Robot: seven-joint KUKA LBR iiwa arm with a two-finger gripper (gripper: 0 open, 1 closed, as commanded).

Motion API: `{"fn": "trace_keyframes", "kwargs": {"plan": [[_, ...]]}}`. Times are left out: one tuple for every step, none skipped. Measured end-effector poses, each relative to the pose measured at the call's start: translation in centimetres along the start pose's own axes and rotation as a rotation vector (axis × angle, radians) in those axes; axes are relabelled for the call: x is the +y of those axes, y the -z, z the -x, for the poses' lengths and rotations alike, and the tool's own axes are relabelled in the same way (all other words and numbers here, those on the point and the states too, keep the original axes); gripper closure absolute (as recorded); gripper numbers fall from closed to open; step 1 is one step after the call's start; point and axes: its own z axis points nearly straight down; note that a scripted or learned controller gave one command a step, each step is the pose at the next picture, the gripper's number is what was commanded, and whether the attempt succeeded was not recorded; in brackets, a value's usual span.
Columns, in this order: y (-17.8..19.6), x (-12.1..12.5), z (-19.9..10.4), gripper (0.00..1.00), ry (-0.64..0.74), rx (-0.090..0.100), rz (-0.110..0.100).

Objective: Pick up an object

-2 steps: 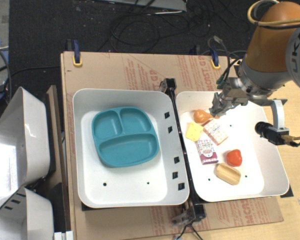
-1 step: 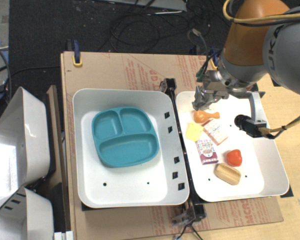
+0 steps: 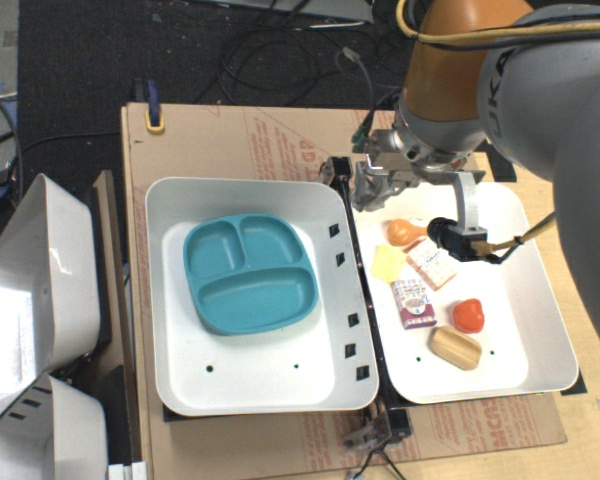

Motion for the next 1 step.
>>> {"fn": "trace_keyframes", "kwargs": {"plan": [[-2.53, 0.61, -4.67, 1.0, 0.0, 0.0, -0.004]]}}
